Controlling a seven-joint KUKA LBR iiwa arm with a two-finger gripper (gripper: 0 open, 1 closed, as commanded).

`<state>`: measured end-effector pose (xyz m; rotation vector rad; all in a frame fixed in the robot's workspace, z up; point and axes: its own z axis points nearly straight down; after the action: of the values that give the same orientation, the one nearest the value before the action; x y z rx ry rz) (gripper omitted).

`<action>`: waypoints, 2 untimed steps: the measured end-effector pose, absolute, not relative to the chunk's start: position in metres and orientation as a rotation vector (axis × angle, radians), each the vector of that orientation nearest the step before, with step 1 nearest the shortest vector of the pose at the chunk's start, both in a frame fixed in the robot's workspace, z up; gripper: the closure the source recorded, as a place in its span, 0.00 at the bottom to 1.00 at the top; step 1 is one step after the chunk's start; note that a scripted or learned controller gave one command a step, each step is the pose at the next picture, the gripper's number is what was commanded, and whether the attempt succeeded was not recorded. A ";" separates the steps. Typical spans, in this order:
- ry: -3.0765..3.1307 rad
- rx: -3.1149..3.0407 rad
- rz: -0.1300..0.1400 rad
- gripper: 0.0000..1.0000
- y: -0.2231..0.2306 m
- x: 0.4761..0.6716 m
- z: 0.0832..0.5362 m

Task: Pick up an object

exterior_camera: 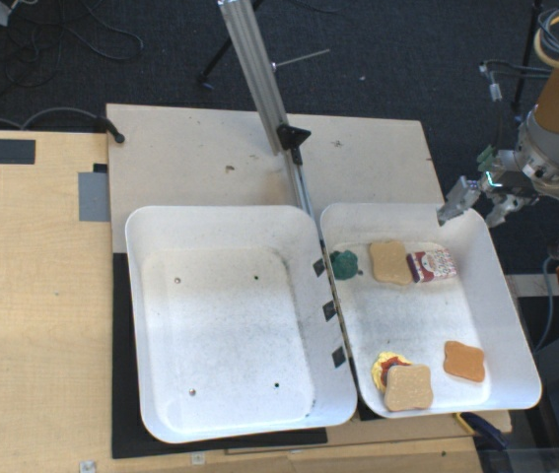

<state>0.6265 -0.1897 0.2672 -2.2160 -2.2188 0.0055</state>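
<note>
Right bin (516,363), bread slice (389,261) well left of gripper (476,205)

arm: enters from the right, orange band uppermost | wrist: tilted down-left | gripper (480,203): two fingers (454,206) spread apart, nothing between them

1. The arm (555,97) is cut off by the right edge above its wrist.
2. The yellow-and-red item (387,366) near the right bin's (516,382) front edge lies partly under a bread slice (408,387).
3. The packet's (431,264) label is too small to read.
</note>
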 end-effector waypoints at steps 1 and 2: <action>-2.225 -2.215 0.003 0.00 -0.189 0.627 0.270; -2.221 -2.213 0.006 0.00 -0.187 0.633 0.207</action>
<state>0.6326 -0.1872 0.2071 -2.2126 -2.2212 0.0060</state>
